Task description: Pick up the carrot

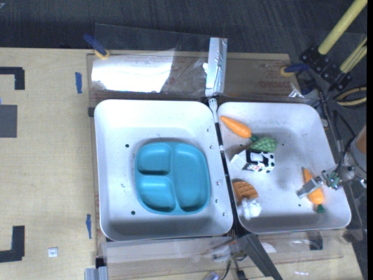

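Observation:
Two carrots lie in the right bin (291, 112). One carrot (235, 126) rests near the bin's far left corner, its thick end towards the divider. A second, smaller carrot (315, 195) lies near the right wall with its green tip towards the front. My gripper (319, 185) reaches in from the right edge and sits right over this second carrot, touching or nearly touching it. A grey metal part crosses the carrot's middle.
A green leafy toy (264, 143), a black-and-white toy (260, 160), a brown biscuit-like piece (245, 188) and a small white object (251, 209) lie in the right bin's left half. The left bin (111, 127) holds a blue divided plate (172, 177). Cables and yellow poles (344, 22) stand at the far right.

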### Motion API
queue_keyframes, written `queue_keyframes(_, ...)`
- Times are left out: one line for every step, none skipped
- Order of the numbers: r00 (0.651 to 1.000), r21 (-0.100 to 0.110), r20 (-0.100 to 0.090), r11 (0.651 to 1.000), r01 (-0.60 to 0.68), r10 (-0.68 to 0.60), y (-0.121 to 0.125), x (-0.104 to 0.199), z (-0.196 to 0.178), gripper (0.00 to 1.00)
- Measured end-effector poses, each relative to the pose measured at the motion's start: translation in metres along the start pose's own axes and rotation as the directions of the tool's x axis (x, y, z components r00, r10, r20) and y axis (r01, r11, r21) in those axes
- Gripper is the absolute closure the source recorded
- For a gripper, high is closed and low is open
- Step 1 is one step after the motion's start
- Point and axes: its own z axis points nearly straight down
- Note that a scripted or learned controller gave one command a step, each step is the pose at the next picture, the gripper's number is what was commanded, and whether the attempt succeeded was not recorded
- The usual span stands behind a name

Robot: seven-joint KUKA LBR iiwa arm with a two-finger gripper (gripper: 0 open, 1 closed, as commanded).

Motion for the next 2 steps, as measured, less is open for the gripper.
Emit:
queue_keyframes(0.992,-0.013,-0.002,0.992,0.127,-0.128,0.04,-0.011,0.044,0.0)
queue_keyframes(0.992,-0.017,0.01,0.992,0.125,-0.125,0.04,-0.015,0.032,1.0)
